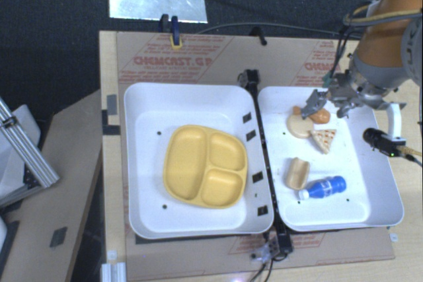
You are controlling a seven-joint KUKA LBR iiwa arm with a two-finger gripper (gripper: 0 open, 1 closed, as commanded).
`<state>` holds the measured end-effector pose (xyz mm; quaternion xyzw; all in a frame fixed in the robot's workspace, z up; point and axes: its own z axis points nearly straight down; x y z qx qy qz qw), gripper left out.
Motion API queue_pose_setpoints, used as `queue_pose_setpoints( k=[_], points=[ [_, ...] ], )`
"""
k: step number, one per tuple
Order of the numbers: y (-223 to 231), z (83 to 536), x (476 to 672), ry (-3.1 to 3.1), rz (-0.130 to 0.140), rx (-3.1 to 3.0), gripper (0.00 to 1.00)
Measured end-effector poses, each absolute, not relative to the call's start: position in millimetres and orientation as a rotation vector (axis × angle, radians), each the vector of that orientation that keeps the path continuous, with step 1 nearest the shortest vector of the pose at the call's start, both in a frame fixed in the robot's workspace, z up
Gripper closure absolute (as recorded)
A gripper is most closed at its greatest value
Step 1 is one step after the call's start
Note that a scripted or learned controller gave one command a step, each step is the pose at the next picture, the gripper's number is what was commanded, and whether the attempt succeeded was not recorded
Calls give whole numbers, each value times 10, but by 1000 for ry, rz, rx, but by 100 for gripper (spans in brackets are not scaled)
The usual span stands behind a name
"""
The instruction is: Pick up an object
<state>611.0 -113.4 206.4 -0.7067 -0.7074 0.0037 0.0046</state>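
In the right bin lie a round tan biscuit, a small orange piece, a triangular cracker slice, a tan bread roll and a blue bottle on its side. My gripper hangs over the bin's far part, just above the orange piece and the biscuit. Its fingers stand spread apart, one at the left over the biscuit and one at the right, with nothing between them.
The left bin holds a yellow divided plate. A black divider with clips runs between the two bins. The arm's orange band sits at the upper right.
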Motion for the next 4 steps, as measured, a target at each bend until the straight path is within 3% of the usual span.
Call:
queue_pose_setpoints(
  k=[1, 3, 4],
  points=[
    [-1133, 2140, 6138, -2226, -1, -2219, 0],
    [-1163, 1100, 6129, -2221, 2, -2219, 0],
    [-1163, 896, 6171, -2231, -10, -2226, 0]
  ],
)
